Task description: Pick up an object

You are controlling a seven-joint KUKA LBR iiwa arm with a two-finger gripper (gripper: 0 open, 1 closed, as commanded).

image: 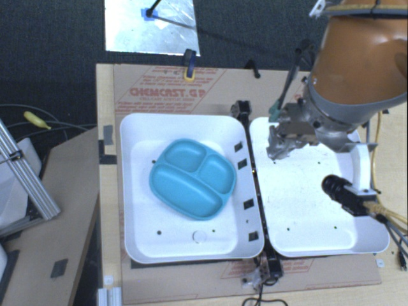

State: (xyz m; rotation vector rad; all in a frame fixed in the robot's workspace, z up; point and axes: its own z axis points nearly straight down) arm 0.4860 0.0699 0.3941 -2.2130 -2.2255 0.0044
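Lighting even, fairly bright, overhead. White bins (pixel 299 234) near overexposure; glare on the foil-like sheet (pixel 153 18) at top. Soft shadow under the blue divided plate (pixel 191 177). Arm's orange band (pixel 366 43) large, slightly soft. Overall resolution low, mild grain.

A robotics lab: two white bins (pixel 191 250) sit on a cardboard-covered bench (pixel 172 91) over dark carpet, aluminium framing (pixel 22 180) at left, loose cables (pixel 51 127), a KUKA arm (pixel 363 50) at right.

Bulbous orange band (pixel 366 43) tops a grey wrist (pixel 331 116) and metal claw (pixel 278 146).
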